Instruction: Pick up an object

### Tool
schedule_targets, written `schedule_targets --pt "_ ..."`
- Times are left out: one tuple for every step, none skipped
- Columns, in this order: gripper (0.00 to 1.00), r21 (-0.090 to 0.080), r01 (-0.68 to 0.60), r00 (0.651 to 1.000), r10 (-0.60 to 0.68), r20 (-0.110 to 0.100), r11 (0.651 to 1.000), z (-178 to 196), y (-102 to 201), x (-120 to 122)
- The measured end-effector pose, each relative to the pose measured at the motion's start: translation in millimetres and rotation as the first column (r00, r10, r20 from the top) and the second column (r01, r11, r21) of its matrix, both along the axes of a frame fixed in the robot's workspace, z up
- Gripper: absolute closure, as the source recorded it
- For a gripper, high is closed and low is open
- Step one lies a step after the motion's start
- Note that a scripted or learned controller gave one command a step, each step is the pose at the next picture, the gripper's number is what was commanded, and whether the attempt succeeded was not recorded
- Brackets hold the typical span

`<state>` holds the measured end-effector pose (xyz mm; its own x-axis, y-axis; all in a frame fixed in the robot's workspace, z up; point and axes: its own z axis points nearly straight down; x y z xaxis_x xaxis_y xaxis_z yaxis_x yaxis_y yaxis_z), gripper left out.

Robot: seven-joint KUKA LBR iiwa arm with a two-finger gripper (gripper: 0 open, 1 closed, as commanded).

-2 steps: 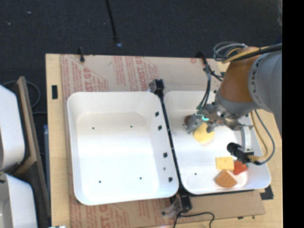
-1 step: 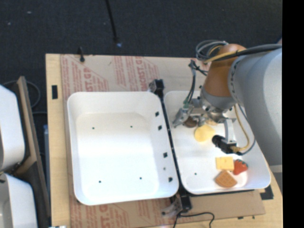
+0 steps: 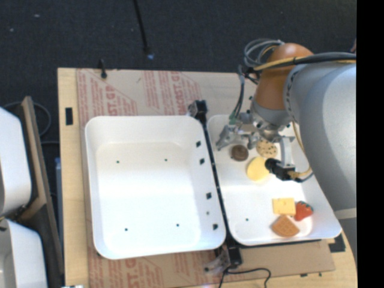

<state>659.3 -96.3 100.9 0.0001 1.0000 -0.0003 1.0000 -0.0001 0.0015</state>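
In the right bin point(image 3: 240, 221), the claw point(image 3: 240, 138), perhaps open, hovers by a brown lump point(image 3: 239, 153) near a yellow piece point(image 3: 258, 170).

Bright, even overhead light; whites of both bins point(image 3: 150, 131) near blown out, little surface detail. Soft, short shadows under bin rims and beneath the arm point(image 3: 324, 107). Floor point(image 3: 90, 23) dark, almost black, faint speckle. Mild overall softness, coarse grain. Slight glare on the arm's orange band point(image 3: 282, 59). Small items in right bin blurry, edges smeared
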Motion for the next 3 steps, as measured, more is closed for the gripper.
schedule_targets --pt "0.00 -0.001 0.003 1.000 -0.003 -0.002 1.000 0.1 -22.8 -41.4" --pt "0.00 -0.003 0.002 1.000 -0.002 0.011 1.000 138.7 -53.5 -77.5" --pt "0.00 0.002 -0.002 1.000 0.002 -0.011 1.000 19.2 -5.8 -89.6"
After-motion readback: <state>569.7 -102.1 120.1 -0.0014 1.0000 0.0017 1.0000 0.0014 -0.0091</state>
